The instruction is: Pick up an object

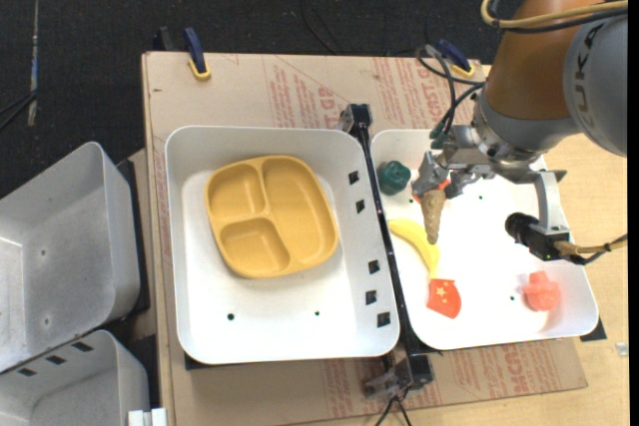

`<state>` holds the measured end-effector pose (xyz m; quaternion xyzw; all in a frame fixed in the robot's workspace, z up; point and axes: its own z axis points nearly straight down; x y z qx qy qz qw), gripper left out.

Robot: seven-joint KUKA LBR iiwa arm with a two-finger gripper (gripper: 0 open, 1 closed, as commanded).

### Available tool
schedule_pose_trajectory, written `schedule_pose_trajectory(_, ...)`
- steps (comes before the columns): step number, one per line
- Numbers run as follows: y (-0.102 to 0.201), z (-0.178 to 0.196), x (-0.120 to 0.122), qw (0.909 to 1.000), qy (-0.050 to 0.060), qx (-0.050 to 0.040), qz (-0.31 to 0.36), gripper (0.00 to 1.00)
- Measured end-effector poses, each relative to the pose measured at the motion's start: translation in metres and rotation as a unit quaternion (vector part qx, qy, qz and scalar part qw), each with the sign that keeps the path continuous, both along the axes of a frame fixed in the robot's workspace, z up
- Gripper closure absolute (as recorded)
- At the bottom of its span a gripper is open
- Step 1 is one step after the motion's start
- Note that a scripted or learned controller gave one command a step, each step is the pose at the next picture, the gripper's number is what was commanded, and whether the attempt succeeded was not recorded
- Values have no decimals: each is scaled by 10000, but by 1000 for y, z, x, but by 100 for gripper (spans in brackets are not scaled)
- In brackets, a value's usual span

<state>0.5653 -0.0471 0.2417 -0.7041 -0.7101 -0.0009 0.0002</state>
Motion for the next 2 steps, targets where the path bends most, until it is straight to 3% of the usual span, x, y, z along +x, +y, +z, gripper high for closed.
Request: schedule_pose_trajectory(2,104,-5,-14,10000,4,-5,-9,100)
